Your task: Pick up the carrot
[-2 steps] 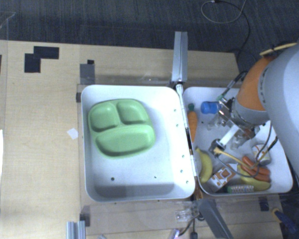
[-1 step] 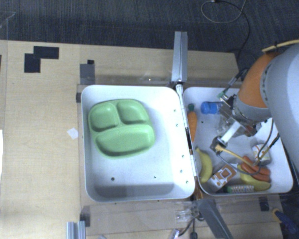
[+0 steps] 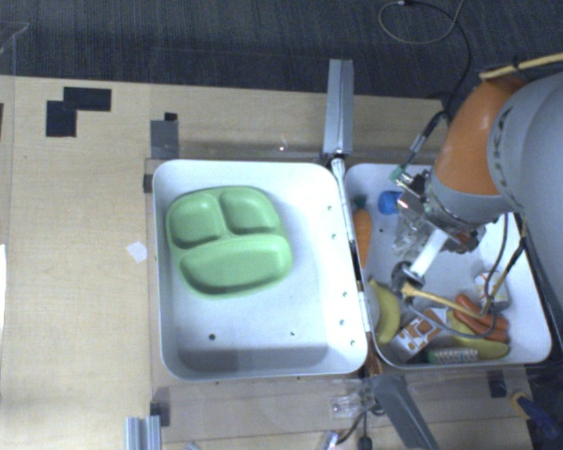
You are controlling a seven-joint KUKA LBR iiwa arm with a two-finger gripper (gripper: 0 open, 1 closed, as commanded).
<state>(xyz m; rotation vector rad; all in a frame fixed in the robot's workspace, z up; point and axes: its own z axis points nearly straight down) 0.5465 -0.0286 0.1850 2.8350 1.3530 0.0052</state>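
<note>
Carrot [image 3: 361, 235]: a slim orange tapered vegetable, seen lying lengthwise against the left wall of the right-hand shallow white plastic bin [image 3: 537, 343]. It rests on the bin floor and is not lifted.

Left to right:

- The left-hand shallow white plastic bin [image 3: 253, 359] is occupied by a pale green moulded plastic plate with three compartments [image 3: 229, 240], set toward its far left corner. Nothing is seen on the plate.
- The grey metal divider rail [image 3: 339, 111] is noted at the far end, between the two bins.
- The carrot is found just right of the shared wall, with a small blue rounded object [image 3: 387, 202] near its far end and a yellow curved banana [image 3: 387, 312] near its close end.
- The two-finger gripper [image 3: 415, 272] is seen low over the middle of the right bin, right of the carrot and apart from it. Its opening cannot be told at this angle, and nothing is seen held in it.
- Further right, a clutter of orange-red pieces [image 3: 477, 315] is heaped by the close wall; what they are cannot be made out.

Progress, as judged: the pick is not yet made. The gripper is inside the correct bin but is not aligned over the carrot. A shift toward the left wall, a descent, a closure and a lift are all left to be done. The wall close beside the carrot is judged likely to crowd the grasp.
</note>
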